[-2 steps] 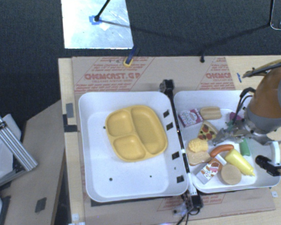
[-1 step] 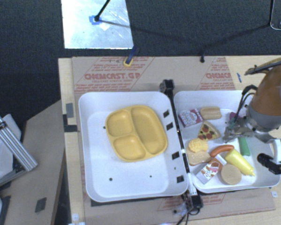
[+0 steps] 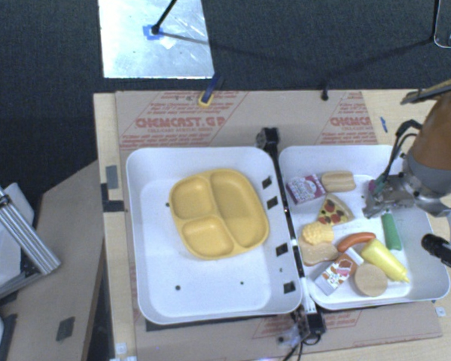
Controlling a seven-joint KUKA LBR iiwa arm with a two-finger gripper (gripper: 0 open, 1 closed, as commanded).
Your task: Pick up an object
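Note:
The right bin [image 3: 434,282] holds several toy foods: a pink carton [image 3: 305,188], a bread roll [image 3: 338,181], a pizza slice [image 3: 334,210], a yellow corn piece [image 3: 317,232], a red sausage [image 3: 355,241], a yellow bottle [image 3: 386,260], a round tan disc [image 3: 370,280], a small red-and-white carton [image 3: 336,274] and a green stick [image 3: 392,233]. My gripper [image 3: 379,199] hangs low over the right side of this bin. It is just above the green stick's upper end and to the right of the pizza slice. Nothing visibly hangs from it.
The left bin [image 3: 156,293] holds a yellow divided plate [image 3: 216,213]. A black hinged divider [image 3: 281,211] runs between the bins. The grey and orange arm [image 3: 438,146] comes in over the right bin's far right edge. Cardboard [image 3: 177,118] lies under both bins.

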